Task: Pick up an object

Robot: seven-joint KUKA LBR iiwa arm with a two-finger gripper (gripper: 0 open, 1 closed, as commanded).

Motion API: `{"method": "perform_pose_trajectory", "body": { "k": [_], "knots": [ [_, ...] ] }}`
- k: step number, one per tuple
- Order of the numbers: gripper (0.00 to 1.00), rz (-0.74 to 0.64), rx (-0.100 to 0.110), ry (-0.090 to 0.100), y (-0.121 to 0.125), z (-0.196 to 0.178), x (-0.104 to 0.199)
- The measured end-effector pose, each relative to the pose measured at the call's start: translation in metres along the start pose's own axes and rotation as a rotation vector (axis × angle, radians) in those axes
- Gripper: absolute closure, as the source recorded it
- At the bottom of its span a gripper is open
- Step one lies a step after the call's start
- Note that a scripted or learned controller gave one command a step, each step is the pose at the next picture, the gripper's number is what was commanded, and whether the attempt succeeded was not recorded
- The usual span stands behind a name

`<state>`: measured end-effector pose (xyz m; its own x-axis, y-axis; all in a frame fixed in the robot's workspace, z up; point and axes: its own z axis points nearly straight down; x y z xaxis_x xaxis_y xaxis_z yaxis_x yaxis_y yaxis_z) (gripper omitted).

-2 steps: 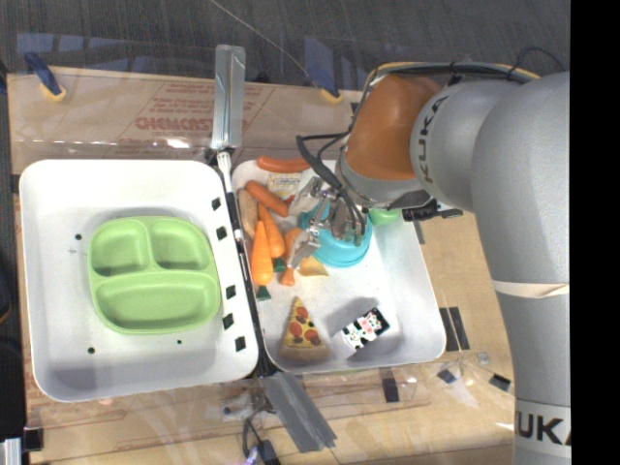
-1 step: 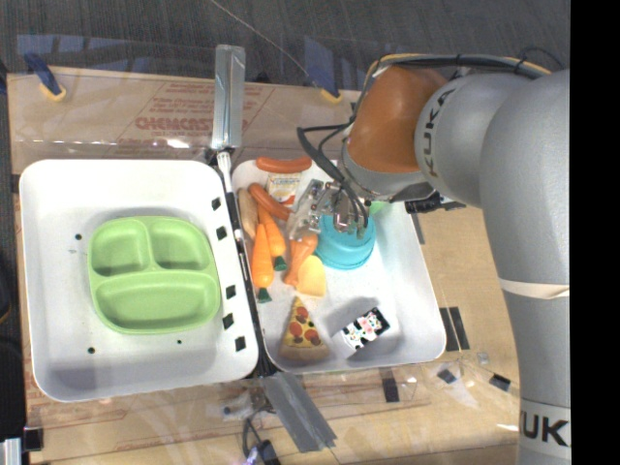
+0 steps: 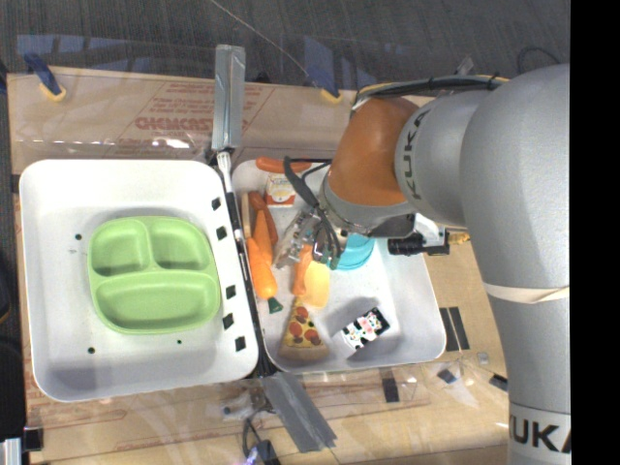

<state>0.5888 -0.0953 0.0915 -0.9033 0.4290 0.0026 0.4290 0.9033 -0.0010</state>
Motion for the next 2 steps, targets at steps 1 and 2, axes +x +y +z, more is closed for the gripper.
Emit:
{"method": "perform_pose_trajectory", "body": {
  "k": [1,2],
  "knots": [
    [1.00,-0.061,-0.004,-0.016,0.006,-0.145,-0.025],
    [1.00,-0.370,-0.001,0.000,-0.030,-0.050,0.026]
  ]
}}
